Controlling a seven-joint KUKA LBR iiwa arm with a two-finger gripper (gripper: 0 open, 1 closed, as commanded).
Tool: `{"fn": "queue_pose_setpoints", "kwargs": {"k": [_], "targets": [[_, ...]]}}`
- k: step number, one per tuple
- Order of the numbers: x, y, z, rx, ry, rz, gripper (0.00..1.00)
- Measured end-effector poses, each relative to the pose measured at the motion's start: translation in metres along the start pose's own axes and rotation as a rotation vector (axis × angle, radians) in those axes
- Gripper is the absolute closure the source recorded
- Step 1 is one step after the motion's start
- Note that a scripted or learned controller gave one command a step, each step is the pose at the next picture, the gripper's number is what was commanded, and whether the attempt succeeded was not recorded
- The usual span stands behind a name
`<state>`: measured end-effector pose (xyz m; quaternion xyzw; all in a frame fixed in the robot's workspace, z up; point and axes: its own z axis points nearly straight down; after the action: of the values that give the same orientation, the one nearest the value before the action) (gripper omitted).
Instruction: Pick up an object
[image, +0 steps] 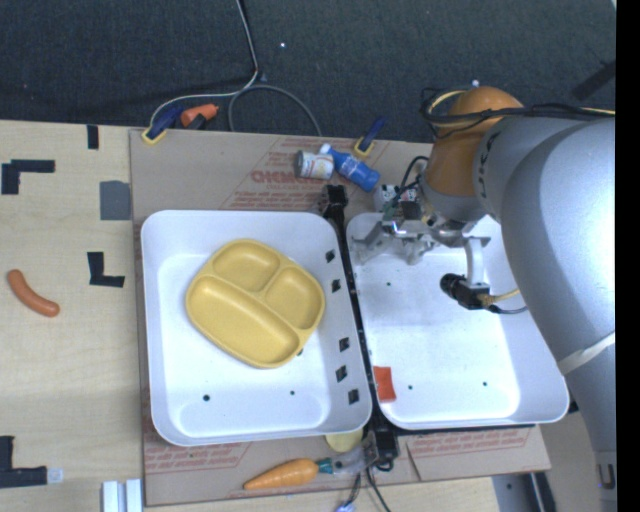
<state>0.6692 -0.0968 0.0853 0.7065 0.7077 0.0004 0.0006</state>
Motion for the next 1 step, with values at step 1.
{"fn": "queue_pose_setpoints", "kwargs": {"k": [1], "targets": [[0.0, -0.0002, -0.0103, 0.0, 0.0, 0.0, 1.0]]}}
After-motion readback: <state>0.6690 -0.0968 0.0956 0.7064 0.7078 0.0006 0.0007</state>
